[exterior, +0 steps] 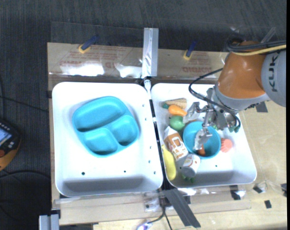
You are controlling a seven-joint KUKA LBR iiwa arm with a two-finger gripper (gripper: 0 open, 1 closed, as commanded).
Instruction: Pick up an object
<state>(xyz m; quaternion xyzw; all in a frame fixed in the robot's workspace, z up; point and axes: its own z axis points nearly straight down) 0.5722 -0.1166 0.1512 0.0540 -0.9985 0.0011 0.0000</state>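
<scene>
Nearest the lens, the arm (250,75) hangs over the right bin (240,169), its gripper (205,128) low over a blue bowl (202,139) there; its hold I cannot tell. Small toys crowd that bin's left wall, while the left bin (63,176) carries 1 blue divided tray (105,124).

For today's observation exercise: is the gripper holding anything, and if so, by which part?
It cannot be told. The gripper hangs over the blue bowl in the right bin, but no object shows between its fingers.

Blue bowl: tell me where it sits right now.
In the camera view, the blue bowl sits in the right bin, under the gripper, with the orange box at its left.
</scene>
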